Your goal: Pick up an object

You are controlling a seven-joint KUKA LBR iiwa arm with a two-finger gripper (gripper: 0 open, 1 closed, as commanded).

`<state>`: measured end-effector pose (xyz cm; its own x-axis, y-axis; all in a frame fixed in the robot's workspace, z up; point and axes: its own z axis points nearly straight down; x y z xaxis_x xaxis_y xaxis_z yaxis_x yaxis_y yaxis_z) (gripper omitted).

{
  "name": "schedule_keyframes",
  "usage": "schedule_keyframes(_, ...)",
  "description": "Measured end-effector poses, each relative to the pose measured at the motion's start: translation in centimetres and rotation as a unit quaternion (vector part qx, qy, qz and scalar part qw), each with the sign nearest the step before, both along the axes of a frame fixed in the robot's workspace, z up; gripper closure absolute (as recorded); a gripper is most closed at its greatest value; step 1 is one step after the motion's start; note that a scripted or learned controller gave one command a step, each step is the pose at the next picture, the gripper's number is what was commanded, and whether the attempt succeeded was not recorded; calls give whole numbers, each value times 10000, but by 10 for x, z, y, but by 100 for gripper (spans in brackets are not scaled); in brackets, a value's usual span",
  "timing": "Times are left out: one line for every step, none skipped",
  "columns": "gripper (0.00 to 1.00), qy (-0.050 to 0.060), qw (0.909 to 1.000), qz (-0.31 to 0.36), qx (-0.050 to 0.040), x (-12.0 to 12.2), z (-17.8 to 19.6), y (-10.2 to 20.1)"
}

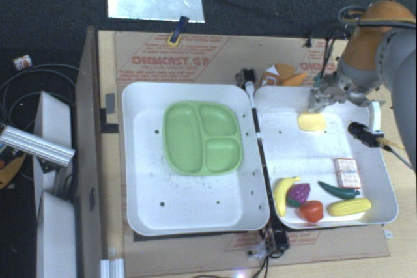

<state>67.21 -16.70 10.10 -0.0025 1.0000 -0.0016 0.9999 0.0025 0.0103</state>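
My gripper (pixel 318 101) hangs over the far part of the right bin (pixel 384 169), reaching in from the right. Just in front of it, a pale yellow block (pixel 312 121) lies on the bin floor, close to the gripper or touching it. At the near end of the same bin lie a banana (pixel 284 193), a purple bunch of grapes (pixel 300 192), a red tomato (pixel 313 211), a yellow corn cob (pixel 349 207), a dark green pepper (pixel 338 190) and a small red and white box (pixel 347 172).
The left bin (pixel 146 159) holds a green divided plate (pixel 201 138). An orange object (pixel 293 79) lies on the cardboard behind the right bin. The ridge between the bins (pixel 258 140) runs close to the yellow block's left.
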Motion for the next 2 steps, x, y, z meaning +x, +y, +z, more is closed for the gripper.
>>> schedule_keyframes(0,6,10000,2,-1,0,-1,0)
schedule_keyframes(0,41,10000,-9,2,-11,-1,-6)
